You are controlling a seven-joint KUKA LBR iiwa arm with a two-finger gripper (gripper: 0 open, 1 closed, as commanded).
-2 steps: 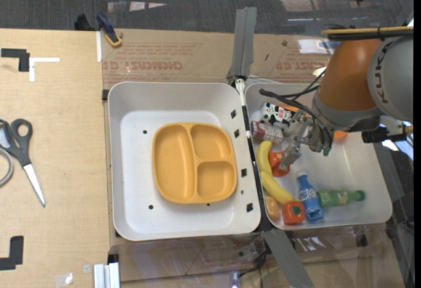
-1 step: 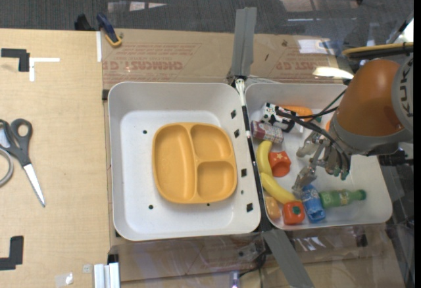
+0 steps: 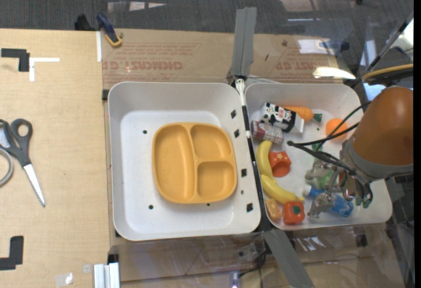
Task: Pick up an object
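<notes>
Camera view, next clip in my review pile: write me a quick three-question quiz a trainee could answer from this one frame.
1. True or false: the yellow divided plate lies in the left bin.
2. Which bin is the gripper over? A) left B) right
3. Fill in: on the bench left of the bins lie a pair of ____.

Key: 1 true. 2 B, the right bin, among the bananas and small toys. 3 scissors.

The left bin (image 3: pixel 125 148) has open floor along all its walls around the central yellow plate (image 3: pixel 195 163), while toys (image 3: pixel 283 168) and the arm (image 3: pixel 388 129) crowd the right bin (image 3: pixel 296 91).
</notes>
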